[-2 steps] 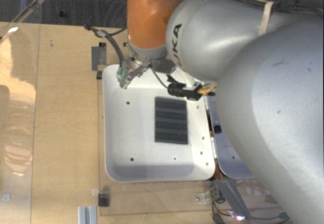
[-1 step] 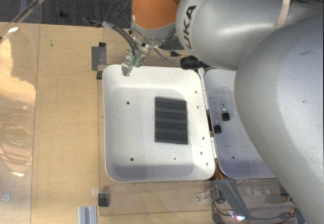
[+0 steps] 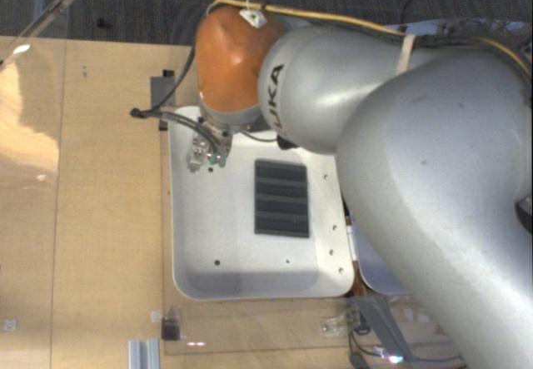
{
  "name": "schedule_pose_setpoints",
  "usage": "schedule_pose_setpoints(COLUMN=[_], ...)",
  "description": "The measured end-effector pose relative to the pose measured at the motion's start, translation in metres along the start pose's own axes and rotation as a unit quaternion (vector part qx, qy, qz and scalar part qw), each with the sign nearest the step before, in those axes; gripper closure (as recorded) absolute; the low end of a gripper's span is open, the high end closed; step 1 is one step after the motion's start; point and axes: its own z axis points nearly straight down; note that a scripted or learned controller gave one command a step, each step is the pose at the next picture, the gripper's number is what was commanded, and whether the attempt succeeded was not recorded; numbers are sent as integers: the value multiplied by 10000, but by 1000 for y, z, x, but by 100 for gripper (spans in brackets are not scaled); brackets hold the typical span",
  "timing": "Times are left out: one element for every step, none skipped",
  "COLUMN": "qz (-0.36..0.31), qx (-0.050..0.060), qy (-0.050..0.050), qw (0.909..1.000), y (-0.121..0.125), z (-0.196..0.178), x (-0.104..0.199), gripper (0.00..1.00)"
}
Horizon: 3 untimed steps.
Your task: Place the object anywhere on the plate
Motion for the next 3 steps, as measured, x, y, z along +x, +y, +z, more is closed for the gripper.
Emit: schedule_pose_setpoints(qz=[-619,-1944,-85], qx=[-30,-14,-11], qy=[-51,-35,-26], qw=[9981,9809,10000], y=[-15,-4,4], z=[11,-112,-152], x=[79,-8,-17], gripper=[100,100,100])
